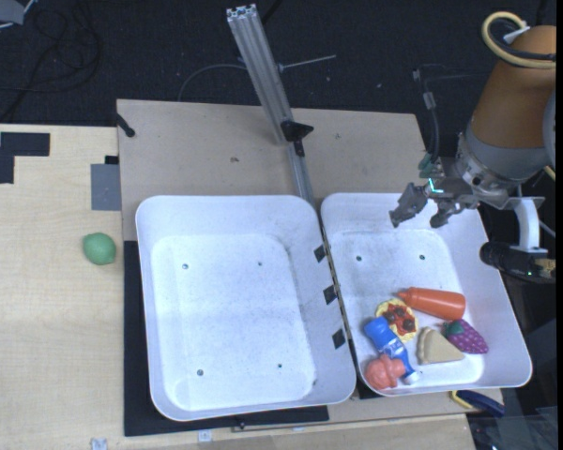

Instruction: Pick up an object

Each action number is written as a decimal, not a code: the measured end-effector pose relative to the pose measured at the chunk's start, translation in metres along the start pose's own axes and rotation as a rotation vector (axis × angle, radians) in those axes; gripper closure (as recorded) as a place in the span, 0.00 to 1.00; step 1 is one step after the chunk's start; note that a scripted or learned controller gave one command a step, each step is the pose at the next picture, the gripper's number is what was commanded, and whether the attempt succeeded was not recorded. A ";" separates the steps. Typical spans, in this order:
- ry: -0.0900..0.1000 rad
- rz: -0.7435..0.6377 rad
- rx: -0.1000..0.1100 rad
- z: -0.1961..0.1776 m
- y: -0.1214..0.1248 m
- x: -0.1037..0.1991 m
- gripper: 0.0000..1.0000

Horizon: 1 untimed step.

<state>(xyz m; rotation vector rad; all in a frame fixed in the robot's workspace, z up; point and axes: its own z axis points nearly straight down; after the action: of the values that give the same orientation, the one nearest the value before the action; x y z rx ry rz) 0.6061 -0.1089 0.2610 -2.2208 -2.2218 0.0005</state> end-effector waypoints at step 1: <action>0.000 0.000 0.000 0.000 0.000 0.000 0.00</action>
<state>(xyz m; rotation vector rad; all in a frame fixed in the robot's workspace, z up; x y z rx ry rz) 0.6061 -0.1089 0.2610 -2.2208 -2.2217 0.0006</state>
